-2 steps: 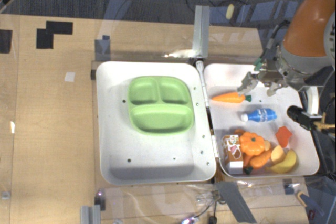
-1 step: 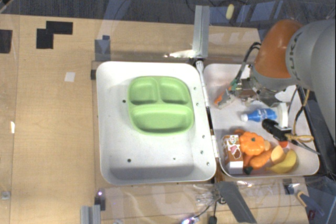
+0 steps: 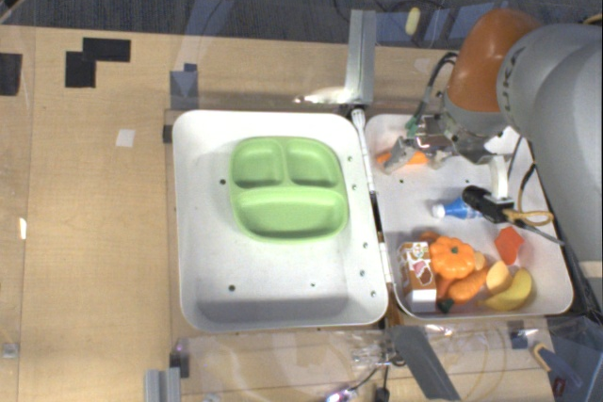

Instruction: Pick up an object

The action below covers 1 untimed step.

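My gripper (image 3: pixel 415 150) is low over the far left part of the right bin (image 3: pixel 562 301). A small orange piece (image 3: pixel 397 160) lies right under it and pokes out to its left; whether it is held I cannot see. Nearer the front of that bin lie a blue and white bottle (image 3: pixel 450 210), a red piece (image 3: pixel 509 243), an orange pumpkin (image 3: pixel 453 258), a brown snack box (image 3: pixel 415 265), a peach-coloured piece (image 3: pixel 497 276), a yellow banana (image 3: pixel 510 295) and another orange piece (image 3: pixel 465 289).
The left bin (image 3: pixel 203 202) holds a green divided plate (image 3: pixel 285 186). A metal post (image 3: pixel 361 52) rises behind the wall between the two bins. My grey arm (image 3: pixel 556 99) covers the right bin's far right corner.
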Motion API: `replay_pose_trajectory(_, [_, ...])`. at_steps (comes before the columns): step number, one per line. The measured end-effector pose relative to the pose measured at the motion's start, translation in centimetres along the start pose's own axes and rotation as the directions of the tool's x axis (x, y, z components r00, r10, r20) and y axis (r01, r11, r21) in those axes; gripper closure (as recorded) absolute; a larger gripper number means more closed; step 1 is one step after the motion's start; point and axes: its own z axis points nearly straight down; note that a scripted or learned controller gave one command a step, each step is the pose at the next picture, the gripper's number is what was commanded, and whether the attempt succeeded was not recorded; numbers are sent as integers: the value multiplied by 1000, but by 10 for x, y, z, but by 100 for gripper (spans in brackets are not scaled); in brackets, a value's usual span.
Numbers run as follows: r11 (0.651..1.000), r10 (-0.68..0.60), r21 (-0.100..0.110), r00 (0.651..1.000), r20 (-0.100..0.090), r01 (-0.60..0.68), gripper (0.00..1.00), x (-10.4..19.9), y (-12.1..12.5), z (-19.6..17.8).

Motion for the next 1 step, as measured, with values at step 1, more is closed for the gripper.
replay_pose_trajectory(1, [1000,-1,-3,1000,-1,1,100,0,1,-12])
